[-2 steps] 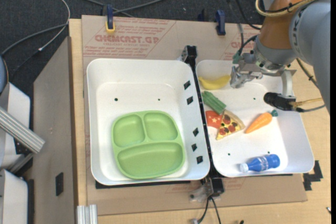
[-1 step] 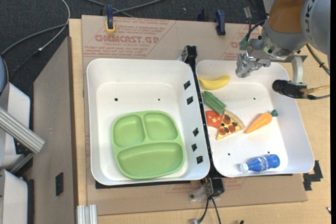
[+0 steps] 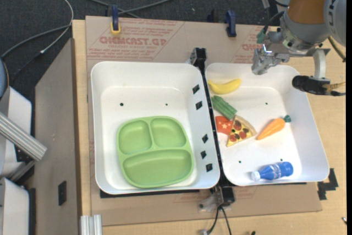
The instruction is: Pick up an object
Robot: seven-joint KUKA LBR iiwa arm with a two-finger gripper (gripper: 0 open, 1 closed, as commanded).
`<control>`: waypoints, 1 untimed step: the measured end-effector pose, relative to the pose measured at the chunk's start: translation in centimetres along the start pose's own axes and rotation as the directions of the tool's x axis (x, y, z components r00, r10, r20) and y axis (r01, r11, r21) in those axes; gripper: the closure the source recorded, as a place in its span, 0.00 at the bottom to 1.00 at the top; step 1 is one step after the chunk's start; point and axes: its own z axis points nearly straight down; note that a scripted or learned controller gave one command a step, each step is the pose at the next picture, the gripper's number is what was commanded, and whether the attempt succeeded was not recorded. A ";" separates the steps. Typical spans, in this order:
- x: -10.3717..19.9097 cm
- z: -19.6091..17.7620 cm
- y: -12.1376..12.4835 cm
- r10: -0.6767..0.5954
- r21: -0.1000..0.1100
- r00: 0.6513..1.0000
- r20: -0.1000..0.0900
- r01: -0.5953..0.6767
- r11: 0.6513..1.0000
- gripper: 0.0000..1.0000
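Currently nothing picked: grey two-finger gripper (image 3: 260, 66) hovers over the right white bin's (image 3: 308, 118) far edge, grip state unclear. Nearest below-left is the yellow plastic banana (image 3: 225, 86); approach, descent, grasp and lift all remain.

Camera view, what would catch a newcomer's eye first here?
Probably the green divided plate, alone in the left bin. Next, the toy food in the right bin: banana, pizza slice, carrot, and a blue bottle near the front. The gripper hangs over that bin's back edge.
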 end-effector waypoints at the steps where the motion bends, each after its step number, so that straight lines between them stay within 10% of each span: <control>1: 4.6 1.3 -2.1 -0.002 0.010 1.000 -0.002 0.002 1.000 1.00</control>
